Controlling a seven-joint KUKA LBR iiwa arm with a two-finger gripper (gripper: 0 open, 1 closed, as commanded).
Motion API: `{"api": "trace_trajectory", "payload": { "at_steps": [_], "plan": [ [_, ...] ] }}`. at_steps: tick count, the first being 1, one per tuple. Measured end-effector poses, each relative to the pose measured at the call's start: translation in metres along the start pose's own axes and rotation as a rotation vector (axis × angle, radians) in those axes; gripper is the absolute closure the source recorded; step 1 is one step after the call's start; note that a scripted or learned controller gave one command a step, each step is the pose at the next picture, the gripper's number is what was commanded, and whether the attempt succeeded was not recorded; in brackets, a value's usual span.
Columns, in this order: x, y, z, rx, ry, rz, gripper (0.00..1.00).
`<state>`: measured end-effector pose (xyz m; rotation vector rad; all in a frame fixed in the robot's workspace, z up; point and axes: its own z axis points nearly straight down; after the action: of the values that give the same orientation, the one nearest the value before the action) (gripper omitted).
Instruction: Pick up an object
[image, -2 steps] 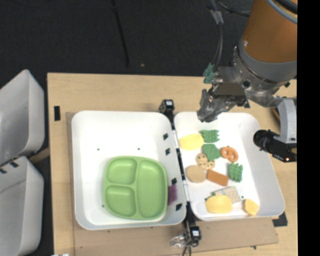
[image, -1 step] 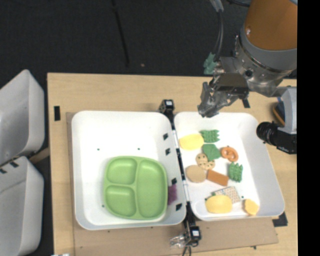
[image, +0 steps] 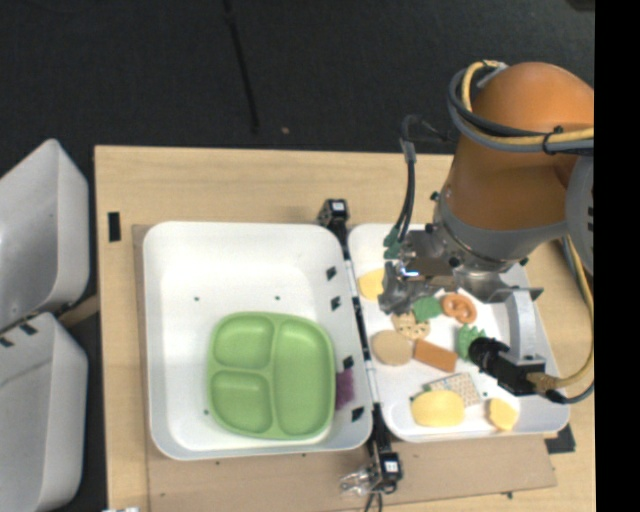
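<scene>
Grey arm with a bulky orange band (image: 525, 130) is reaching in from the right and hanging over the right shallow white bin (image: 520, 428), wrist pointing down toward that bin's left half. The metal two-finger end effector (image: 397, 295) is sitting low over the clutter, close to the divider between the bins; cannot tell whether it is open, closed or gripping anything, since dark hardware is masking the tips. Objects are lying loose around it: a small yellow piece (image: 371, 284) just to its left against the bin wall, a speckled tan cookie-like piece (image: 405, 323) right beneath and slightly toward the camera, a round beige disc (image: 391, 348) nearer still, and an orange rectangular block (image: 435, 355) beside the disc. A small green lump (image: 428, 306) is lying just right of the end effector, with an orange pretzel-shaped piece (image: 459, 308) beyond it. Along the near edge a pale yellow lemon-like object (image: 438, 407) and a yellow wedge (image: 503, 412) are resting well apart from the end effector. The left white bin (image: 170, 300) is carrying a light green plastic divided tray with three compartments (image: 272, 375), sitting toward its near right corner. Both bins are resting side by side on the light wooden table (image: 120, 180).
</scene>
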<state>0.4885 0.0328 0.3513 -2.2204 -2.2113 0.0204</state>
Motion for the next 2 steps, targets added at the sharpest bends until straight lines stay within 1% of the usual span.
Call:
{"api": "trace_trajectory", "payload": {
  "at_steps": [1,2],
  "plan": [
    [-0.045,0.006,0.026,-0.014,0.001,0.0,1.0],
    [-0.006,0.001,-0.027,-0.021,0.004,-0.009,1.0]
  ]
}}
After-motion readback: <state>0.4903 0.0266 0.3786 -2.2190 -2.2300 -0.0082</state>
